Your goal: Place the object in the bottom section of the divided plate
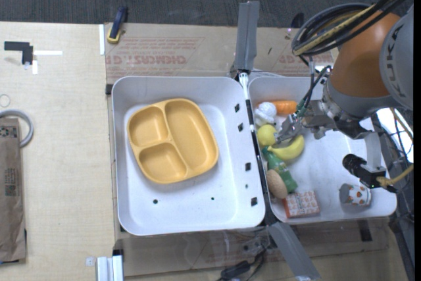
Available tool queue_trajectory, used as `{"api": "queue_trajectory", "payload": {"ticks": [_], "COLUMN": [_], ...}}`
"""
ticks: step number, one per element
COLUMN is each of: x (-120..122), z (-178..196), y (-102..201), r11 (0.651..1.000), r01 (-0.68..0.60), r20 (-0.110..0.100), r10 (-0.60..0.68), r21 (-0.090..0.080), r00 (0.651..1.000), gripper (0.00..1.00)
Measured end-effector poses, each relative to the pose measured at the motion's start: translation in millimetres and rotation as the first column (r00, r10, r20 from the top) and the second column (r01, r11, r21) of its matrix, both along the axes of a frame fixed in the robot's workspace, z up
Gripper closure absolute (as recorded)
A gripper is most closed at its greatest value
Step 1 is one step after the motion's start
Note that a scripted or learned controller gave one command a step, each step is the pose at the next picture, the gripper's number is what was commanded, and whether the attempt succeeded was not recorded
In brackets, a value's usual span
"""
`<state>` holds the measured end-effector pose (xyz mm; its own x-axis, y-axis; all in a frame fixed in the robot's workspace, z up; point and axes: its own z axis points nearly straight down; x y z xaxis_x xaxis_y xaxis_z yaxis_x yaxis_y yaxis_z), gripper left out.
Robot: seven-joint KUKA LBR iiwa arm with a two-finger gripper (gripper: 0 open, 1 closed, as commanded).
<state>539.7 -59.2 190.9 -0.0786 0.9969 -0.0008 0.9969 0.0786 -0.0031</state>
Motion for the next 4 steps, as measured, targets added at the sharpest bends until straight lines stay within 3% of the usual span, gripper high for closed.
{"api": "queue_trajectory", "payload": {"ticks": [1,2,3,4], "x": [0,48,24,80], "z": [8,0,0,0], "y": [-1,45,94,141], "r11": [1.000,0.968,0.987,0.971], "r01": [-0.001,-0.249,-0.161,-0.239], "r20": [-0.002,0.002,-0.001,0.002], "r10": [0.001,0.249,0.161,0.239], "r21": [-0.002,-0.001,0.000,-0.002], "r00": [1.000,0.968,0.987,0.971], "gripper": [1.00,1.00,1.00,1.00]}}
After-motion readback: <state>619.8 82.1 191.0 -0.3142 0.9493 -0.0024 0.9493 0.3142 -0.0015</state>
